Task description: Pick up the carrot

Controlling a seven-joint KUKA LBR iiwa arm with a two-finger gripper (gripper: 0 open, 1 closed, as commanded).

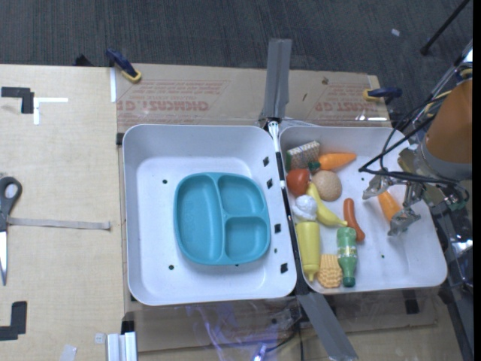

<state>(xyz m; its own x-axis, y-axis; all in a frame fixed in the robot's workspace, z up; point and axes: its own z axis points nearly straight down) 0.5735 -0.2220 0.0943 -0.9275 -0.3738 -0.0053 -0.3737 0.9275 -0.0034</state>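
Reaching in from the right, the arm [451,126] is cut off by the frame edge, so just its orange band and wrist show. Its claw [389,205] hangs over the right bin [421,273], fingers spread, with an orange piece [388,204] between the metal fingers [373,190]; whether they actually press on it cannot be told, and cables cross in front of the wrist. What that orange piece is remains hard to make out.

A carrot [336,159] lies at the far side of the right bin, just beside a brown brush-like item [303,155] that is blurred. Left of the claw sits a crowded heap: a tomato [297,180], a tan round thing [327,185], a banana [325,213], a sausage [353,219], a green bottle [346,256], a yellow bottle [308,247] and corn [328,270], several overlapping one another.

The left bin [143,224] holds a teal divided plate [222,218]. On the desk [60,201] at far left, scissors [6,216] are cut off by the edge.
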